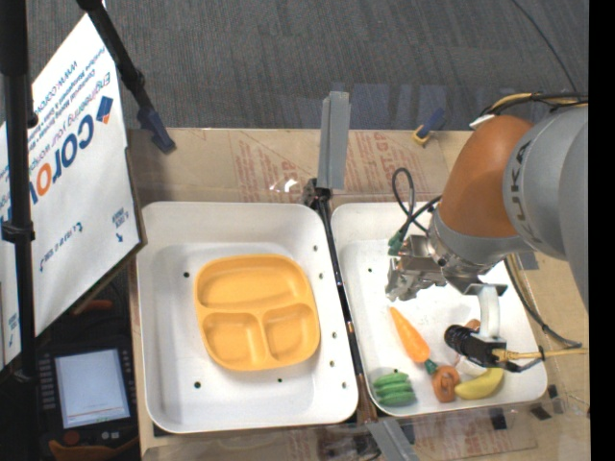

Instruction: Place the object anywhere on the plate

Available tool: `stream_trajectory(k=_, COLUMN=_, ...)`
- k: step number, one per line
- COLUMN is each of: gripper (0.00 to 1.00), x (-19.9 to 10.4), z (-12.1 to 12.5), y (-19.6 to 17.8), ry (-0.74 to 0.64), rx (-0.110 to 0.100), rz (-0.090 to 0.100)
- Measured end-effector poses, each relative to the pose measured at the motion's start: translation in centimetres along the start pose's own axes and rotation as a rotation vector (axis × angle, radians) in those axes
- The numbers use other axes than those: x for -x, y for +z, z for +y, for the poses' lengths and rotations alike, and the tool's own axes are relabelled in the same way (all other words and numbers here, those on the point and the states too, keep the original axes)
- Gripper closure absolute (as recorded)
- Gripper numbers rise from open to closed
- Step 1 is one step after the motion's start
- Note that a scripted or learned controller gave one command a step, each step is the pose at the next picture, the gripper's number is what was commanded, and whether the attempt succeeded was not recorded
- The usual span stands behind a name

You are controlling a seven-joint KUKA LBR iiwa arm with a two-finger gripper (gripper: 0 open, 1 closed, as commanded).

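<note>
Bare plate [258, 312]; toys crowding right bin's [370, 233] near edge

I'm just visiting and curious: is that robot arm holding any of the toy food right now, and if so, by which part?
It cannot be told. The gripper sits over the right white bin, above the orange toy carrot.

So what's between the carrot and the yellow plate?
In the camera view, the raised white rims where both bins meet, plus bare bin floor, lie between the carrot and the plate.

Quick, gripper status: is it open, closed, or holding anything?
Gripper: cannot be told from this view; it hangs over the right bin above the carrot, with nothing visibly held.
</note>
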State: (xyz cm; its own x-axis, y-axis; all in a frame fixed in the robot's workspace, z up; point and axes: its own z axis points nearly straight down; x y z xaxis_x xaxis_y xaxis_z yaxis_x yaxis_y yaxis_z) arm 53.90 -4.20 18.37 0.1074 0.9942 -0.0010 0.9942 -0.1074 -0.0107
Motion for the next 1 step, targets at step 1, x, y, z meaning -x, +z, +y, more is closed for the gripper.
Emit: stream_trajectory(k=1, gripper=1.0, x=-5.66, z=-2.8, y=-4.25, ry=-0.154, rx=0.003, rz=-0.002)
